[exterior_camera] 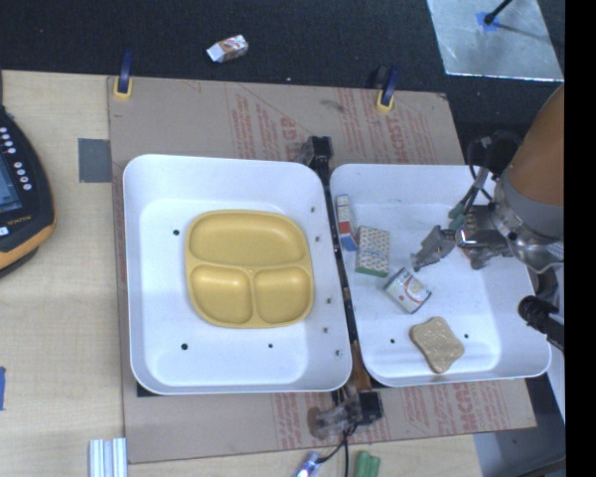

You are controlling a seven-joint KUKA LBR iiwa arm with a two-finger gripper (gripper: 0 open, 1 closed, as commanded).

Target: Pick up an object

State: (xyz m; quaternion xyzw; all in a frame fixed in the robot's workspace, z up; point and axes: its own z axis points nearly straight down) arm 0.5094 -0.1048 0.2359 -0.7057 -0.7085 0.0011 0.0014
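Cardboard-covered bench bearing two white bins. Left bin (pixel 139 266): yellow divided tray (pixel 248 266). Right bin (pixel 517 361): gripper (pixel 429 251) at centre, fingers parted, nothing between them; small carton (pixel 407 291) just beside at 7 o'clock, biscuit-like piece (pixel 437 344) at 6 o'clock.

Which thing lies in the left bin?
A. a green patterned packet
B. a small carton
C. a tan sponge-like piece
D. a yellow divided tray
D: the yellow tray with three compartments lies alone in the left bin, while the carton, the tan piece and the green packet lie in the right bin.
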